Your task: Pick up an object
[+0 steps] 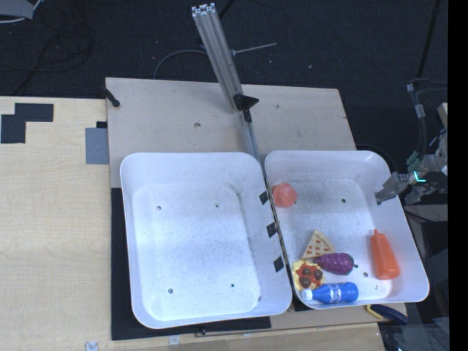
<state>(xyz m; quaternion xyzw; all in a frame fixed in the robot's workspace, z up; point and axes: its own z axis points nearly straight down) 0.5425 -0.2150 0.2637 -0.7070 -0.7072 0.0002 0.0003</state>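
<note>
- The hand (391, 189) sits at the far right, over the right rim of the right bin (329, 167), above the orange bottle; a small teal light glows just behind it.
- Its dark tip points left toward the bin's inside, but it is too small and dark here to say whether it is released or clenched; nothing can be seen in it.
- The right bin carries all the loose things, and they lie mostly toward its near side.
- A pinkish-orange ball (284, 194) rests close to the bin's left wall, apart from the rest.
- An orange bottle (383, 255) with a narrow neck lies along the right wall, its neck pointing to the far side.
- A tan waffle-like wedge (316, 244) lies near the middle of the near half, touching or just beside a purple eggplant-shaped toy (336, 262).
- Left of the purple toy is a small yellow piece with red spots (307, 275), something like a pizza slice, though it is hard to make out.
- A blue bottle with a white cap (333, 293) lies on its side against the near wall, just below the yellow piece.
- The left bin (146, 174) stands beside the right one, joined by dark clips along the shared edge.
- Both bins rest on a pale wooden counter (175, 108), and a slanted metal rail (219, 50) rises from behind them.
</note>
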